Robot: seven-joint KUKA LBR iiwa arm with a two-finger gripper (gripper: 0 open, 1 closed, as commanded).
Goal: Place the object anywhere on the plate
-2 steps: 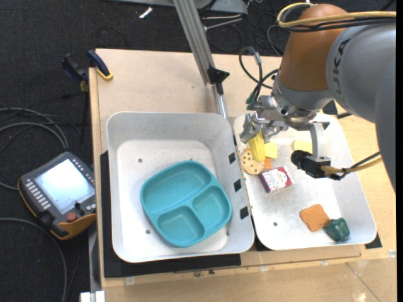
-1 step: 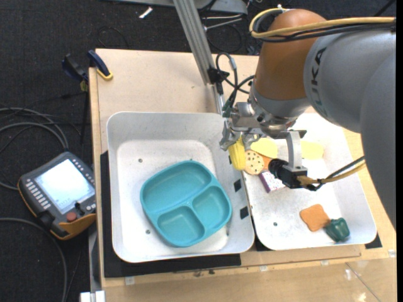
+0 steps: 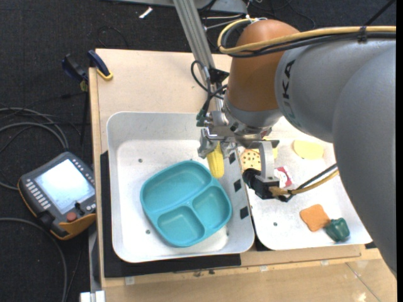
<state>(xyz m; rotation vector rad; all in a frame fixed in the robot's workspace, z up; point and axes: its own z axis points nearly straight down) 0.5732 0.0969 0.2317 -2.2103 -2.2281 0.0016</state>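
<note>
My gripper (image 3: pixel 217 148) is closed on the yellow corn cob (image 3: pixel 216 162), which hangs between my fingers with its long axis near upright, its lower tip pointing down at the upper right rim of the teal plate (image 3: pixel 185 202). That divided plate lies in the left bin (image 3: pixel 126 137).

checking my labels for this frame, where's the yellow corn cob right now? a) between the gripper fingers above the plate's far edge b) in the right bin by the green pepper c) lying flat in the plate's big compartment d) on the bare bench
a: the corn cob hangs upright between the fingers of the gripper, just above the far rim of the teal divided plate in the left bin.
</note>
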